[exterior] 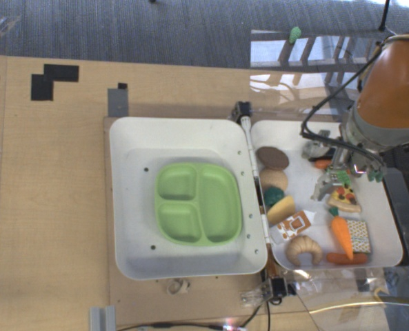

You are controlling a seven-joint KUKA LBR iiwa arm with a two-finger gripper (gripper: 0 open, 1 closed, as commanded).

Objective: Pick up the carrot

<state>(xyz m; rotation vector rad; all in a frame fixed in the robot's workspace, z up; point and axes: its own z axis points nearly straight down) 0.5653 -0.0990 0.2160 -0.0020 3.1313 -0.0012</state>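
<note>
Best done by shifting the 2-finger metal gripper (328, 185), jaw state impossible to tell here, down-frame past the pizza-slice toy (343, 200) onto the tapered orange carrot (341, 235) in the right-hand white bin (390, 216), straddling its middle.

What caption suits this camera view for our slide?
End effector above right bin's toy foods, near the carrot; green divided plate in left bin.

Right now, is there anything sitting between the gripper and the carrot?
Yes. The gripper hangs over the right bin, and a small pizza-slice toy lies between it and the carrot, touching the carrot's green top. A checkered block sits against the carrot's right side.
</note>
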